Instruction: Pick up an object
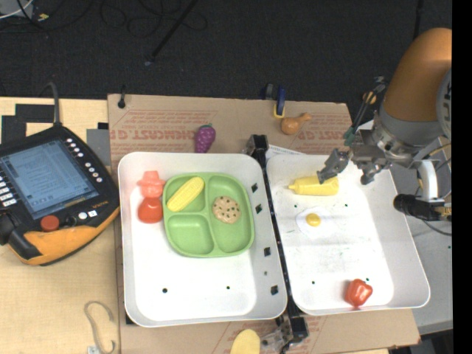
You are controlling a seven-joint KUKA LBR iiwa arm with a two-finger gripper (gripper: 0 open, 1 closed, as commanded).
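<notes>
My gripper [348, 171] hangs over the back of the right bin [402, 257], open, with nothing between its fingers. Its left finger [331, 167] sits just above the right end of a yellow squeeze bottle [311, 188] lying on its side. A fried egg toy [313, 219] lies just in front of the bottle. At the bin's front right rests a red pepper [358, 292].
The left bin [192, 293] holds a green divided plate [199, 238] with a corn cob [184, 193] and a cookie [226, 209], plus a red-and-pink bottle [150, 196]. Behind the bins lie a purple grape bunch [205, 138] and an orange toy [294, 123]. A teach pendant [51, 190] sits at the left.
</notes>
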